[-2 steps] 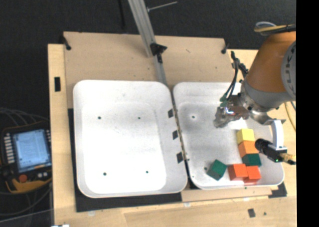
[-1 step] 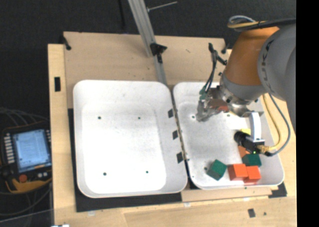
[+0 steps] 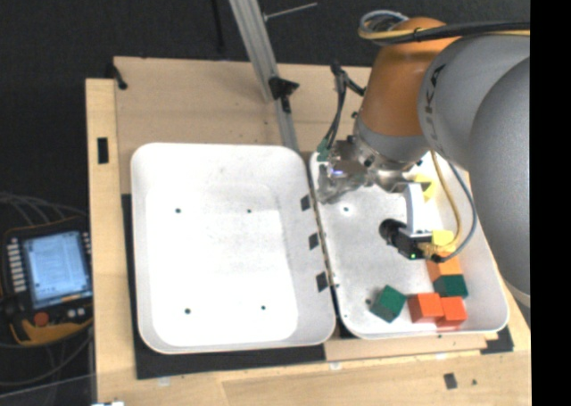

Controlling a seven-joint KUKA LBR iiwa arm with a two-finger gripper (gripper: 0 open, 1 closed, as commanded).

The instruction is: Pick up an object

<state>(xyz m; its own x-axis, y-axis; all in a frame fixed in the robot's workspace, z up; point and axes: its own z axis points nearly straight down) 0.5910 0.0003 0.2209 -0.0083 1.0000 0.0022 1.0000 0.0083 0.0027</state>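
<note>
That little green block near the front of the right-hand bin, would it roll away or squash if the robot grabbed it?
The green block looks flat-faced and blocky, so it would probably slide, not roll. Its crisp edges suggest something stiff, unlikely to squash. It looks small beside the right bin, so probably light. An orange block sits close on its right, which might crowd a grab.

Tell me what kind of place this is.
Probably a robotics lab test bench: a grey and orange arm over two white bins, small coloured blocks, and a teach pendant beside it.

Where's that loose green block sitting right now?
The green block lies in the right bin near its front edge, just left of the orange blocks.
</note>
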